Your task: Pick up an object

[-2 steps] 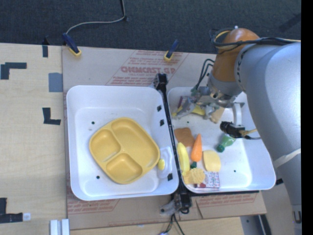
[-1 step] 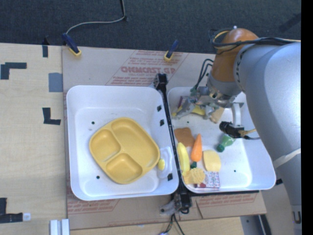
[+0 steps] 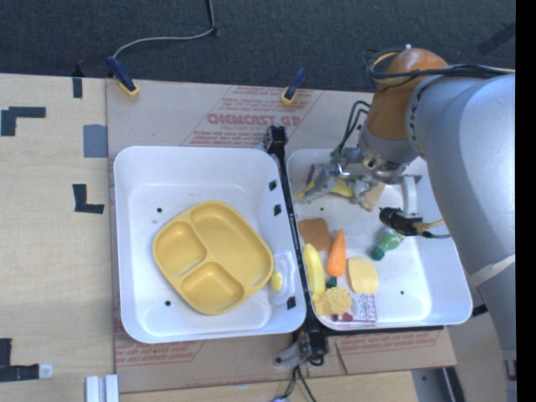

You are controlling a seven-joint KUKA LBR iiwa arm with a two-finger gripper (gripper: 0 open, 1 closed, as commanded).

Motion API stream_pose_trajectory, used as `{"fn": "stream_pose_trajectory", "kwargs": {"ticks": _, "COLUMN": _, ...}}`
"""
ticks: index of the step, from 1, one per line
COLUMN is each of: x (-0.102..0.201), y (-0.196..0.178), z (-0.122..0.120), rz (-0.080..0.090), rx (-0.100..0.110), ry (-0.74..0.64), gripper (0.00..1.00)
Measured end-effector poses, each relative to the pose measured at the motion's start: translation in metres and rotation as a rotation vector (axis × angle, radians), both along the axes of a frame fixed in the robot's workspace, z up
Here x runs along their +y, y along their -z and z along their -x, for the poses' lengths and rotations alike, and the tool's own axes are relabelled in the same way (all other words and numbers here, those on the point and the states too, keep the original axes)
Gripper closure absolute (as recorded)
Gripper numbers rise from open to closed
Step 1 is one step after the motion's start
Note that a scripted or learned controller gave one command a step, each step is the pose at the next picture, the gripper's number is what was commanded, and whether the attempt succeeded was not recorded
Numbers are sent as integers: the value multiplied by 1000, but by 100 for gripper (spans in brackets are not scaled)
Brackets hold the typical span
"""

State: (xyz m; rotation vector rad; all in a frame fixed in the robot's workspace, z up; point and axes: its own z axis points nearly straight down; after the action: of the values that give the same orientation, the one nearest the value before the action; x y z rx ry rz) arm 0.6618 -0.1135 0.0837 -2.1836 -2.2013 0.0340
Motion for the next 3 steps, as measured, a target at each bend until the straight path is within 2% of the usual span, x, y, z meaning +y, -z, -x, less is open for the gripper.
{"fn": "stream_pose_trajectory", "kwargs": {"ticks": 1, "x": -10, "y": 0, "z": 0, "rz": -4, "rx": 0, "ry": -2, "gripper": 0}}
{"fn": "stream_pose_trajectory", "kwargs": {"ticks": 2, "x": -60, "y": -59, "z": -7, "rz": 15, "rx": -46, "ry": 8, "gripper": 0}}
{"fn": "stream_pose_trajectory", "kwargs": {"ticks": 3, "x": -91, "y": -8, "z": -9, "rz": 14, "rx": -44, "ry": 3, "gripper": 0}}
